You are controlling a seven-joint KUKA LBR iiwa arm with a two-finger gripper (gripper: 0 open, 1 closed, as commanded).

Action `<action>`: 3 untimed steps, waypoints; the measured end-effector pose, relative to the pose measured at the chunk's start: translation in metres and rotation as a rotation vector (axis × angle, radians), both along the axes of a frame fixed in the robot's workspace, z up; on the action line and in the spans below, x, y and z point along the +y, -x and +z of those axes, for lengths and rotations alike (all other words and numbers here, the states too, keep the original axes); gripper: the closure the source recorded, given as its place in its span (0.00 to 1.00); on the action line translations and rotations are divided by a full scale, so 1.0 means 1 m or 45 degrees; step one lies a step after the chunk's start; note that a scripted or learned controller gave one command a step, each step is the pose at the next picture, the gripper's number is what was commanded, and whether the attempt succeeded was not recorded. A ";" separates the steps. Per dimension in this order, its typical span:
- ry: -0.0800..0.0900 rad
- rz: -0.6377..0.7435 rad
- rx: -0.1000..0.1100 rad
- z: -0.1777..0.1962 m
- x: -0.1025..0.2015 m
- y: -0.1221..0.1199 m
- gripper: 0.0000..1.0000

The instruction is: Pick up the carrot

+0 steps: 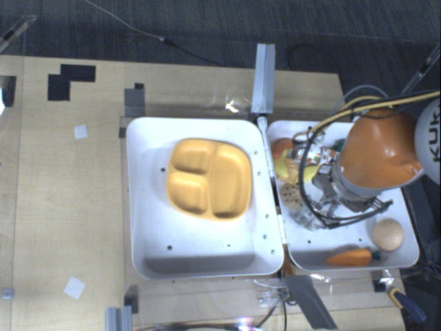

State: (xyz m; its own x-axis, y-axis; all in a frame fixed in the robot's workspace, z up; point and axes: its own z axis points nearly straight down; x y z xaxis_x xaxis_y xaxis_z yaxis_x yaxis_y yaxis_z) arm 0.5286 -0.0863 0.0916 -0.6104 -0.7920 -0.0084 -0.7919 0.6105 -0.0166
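Hanging low over the right bin point(413, 250), the gripper point(311, 200) is pointing down among the items at that bin's middle, under the grey arm point(355, 188) and its orange band point(380, 150). Whether it is spread or pressed together cannot be told, since cables and the wrist are covering it, and nothing can be made out in its grasp.

The carrot point(350, 257) is lying flat along the near wall of the right bin, its green end pointing toward the bin's right corner, well apart from the gripper. A round tan ball point(388, 234) is sitting just above the carrot's green end, near the bin's right wall. A speckled cookie point(289, 196) is resting by the bin's left wall, and yellow and red pieces point(283, 158) are lying beyond it toward the far left corner, partly hidden by cables.

Beside the right bin, the left bin point(148, 185) is holding a yellow divided plate point(209, 178) near its middle.
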 end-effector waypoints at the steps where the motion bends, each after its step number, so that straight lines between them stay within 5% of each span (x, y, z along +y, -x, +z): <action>1: 0.004 0.321 0.002 -0.001 -0.076 -0.001 1.00; 2: 0.015 0.736 -0.001 -0.001 -0.055 0.007 1.00; 3: 0.019 1.148 0.002 -0.001 -0.082 0.031 1.00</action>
State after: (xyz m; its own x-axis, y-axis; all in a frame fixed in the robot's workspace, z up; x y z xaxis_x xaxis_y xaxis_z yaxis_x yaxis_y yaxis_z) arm 0.4972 -0.1682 0.0905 0.2428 -0.9700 0.0059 -0.9699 -0.2429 -0.0183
